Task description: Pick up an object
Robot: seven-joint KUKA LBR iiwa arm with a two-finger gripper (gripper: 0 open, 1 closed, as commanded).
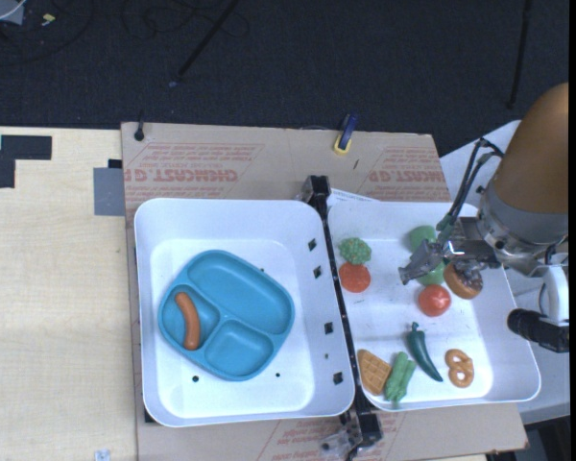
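Observation:
My gripper (420,265) hangs low over the right bin (518,377), near its upper middle. Just below and right of it lie a red tomato (434,301) and a brown donut (465,282). A green round piece (421,237) sits just above it, partly covered by the wrist. Further left in this bin are a broccoli floret (355,250) and a second red tomato (354,279). Along the front lie a dark green pepper (423,352), a pretzel (459,368), a waffle-like cracker (372,367) and a green pickle (398,376).
The left bin (163,373) holds a blue divided plate (245,305) with an orange sausage (187,319) in its left compartment. A black divider (332,296) runs between the bins. The arm's bulky orange and grey body (538,181) overhangs the right bin's far right side.

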